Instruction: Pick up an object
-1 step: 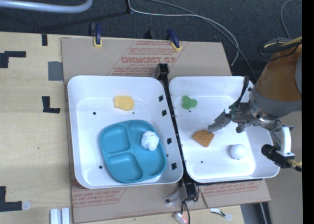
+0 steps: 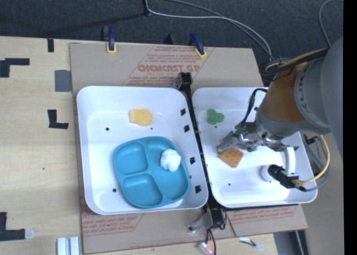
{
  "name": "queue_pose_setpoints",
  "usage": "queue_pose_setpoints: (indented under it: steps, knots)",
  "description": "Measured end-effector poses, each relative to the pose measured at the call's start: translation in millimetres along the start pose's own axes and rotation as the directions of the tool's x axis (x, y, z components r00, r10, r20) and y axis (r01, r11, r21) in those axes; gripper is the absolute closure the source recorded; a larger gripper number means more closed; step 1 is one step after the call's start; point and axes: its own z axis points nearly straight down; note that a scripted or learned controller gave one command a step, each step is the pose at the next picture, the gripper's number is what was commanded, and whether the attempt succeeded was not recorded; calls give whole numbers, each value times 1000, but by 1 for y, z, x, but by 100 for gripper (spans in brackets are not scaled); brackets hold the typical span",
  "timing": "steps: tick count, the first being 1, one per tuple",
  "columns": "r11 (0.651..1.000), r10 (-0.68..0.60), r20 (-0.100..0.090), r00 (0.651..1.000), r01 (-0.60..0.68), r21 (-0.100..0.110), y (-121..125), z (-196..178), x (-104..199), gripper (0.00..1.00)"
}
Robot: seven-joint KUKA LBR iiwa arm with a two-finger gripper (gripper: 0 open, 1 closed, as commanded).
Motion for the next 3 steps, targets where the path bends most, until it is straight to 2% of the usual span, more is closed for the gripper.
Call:
queue_pose_setpoints:
  steps: [1,2,3]
  knots:
    - [1000,-2,1,1000,2,-7,62,-5,28,0]
    - [1000,2,0,1000,-2,-7,13,-31,22,0]
    - [1000,-1,1,1000,1,-5,71,-16,28,0]
